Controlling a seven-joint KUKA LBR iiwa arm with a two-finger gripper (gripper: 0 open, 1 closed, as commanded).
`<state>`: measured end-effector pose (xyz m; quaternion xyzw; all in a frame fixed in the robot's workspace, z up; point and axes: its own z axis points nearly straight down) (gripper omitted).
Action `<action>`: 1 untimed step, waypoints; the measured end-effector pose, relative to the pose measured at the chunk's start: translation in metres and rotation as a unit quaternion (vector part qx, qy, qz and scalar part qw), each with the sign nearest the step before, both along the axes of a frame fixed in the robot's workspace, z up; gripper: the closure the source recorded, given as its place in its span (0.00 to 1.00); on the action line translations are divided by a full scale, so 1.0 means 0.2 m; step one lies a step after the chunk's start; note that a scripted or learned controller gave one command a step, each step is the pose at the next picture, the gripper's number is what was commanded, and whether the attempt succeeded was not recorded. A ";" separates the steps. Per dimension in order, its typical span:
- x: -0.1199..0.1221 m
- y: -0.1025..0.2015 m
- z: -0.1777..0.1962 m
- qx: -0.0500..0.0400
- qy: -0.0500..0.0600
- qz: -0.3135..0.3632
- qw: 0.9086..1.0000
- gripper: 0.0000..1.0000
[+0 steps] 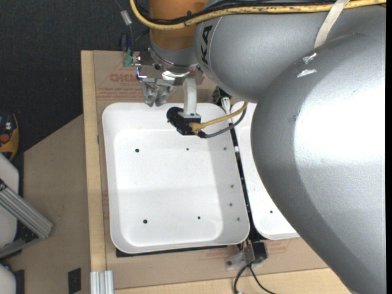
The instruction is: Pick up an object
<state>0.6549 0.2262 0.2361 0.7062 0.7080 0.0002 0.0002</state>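
White left bin: shallow tray on the brown board; its floor shows plain white plastic with a few small dark dots
White right bin: just beside the left bin, at 3 o'clock from it; one near corner is seen, the rest is hidden behind the arm
Gripper: hangs below the orange band, pointing down over the far rim of the left bin, at about 11 to 12 o'clock of that bin
Gripper state: cannot be told, as the tip is small and blurred here
Object: its place cannot be fixed from this view; as a judgement, the covered part of the right bin is where it most likely lies
Key relation: on that judgement the object lies toward 3 to 4 o'clock from the gripper, across the wall shared by the bins
Long axis of object: cannot be told
Next move, as judged: travel toward 3 o'clock before any descent, since a descent here would meet the rim
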 end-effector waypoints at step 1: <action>-0.09 -0.41 0.19 -0.001 0.001 -0.005 1.000 1.00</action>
